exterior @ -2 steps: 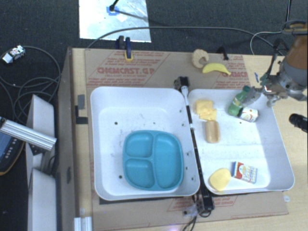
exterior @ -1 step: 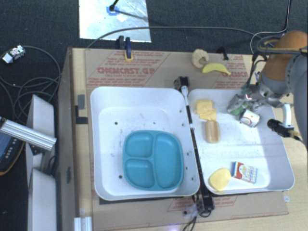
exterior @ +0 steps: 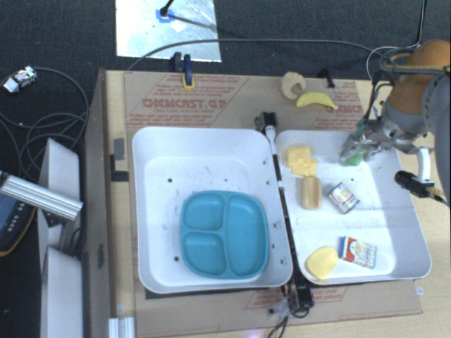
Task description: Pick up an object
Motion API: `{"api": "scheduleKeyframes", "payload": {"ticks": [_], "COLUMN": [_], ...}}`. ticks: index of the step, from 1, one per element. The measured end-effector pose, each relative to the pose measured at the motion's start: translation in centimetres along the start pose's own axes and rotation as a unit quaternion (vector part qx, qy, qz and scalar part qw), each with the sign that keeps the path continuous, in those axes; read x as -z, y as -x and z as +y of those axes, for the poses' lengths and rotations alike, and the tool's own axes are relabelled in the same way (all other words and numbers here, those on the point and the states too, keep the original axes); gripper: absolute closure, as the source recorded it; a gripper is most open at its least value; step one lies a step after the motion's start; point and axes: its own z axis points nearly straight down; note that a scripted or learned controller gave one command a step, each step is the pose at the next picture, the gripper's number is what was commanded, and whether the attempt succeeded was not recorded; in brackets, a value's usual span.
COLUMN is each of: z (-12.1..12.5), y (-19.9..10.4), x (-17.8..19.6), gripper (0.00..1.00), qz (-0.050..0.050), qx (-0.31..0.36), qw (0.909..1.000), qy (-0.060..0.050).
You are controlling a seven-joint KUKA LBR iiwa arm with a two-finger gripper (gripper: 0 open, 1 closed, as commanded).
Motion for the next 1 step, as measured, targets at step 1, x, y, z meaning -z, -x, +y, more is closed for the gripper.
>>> {"api": "scheduleKeyframes", "payload": {"ticks": [1], "z": [-2.78], "y": [-10.25], "x": [7.67], "gripper": [1.0], "qz": [0.001], "qx": [-0.002], "qw": [1.0], "qy": [0.001]}}
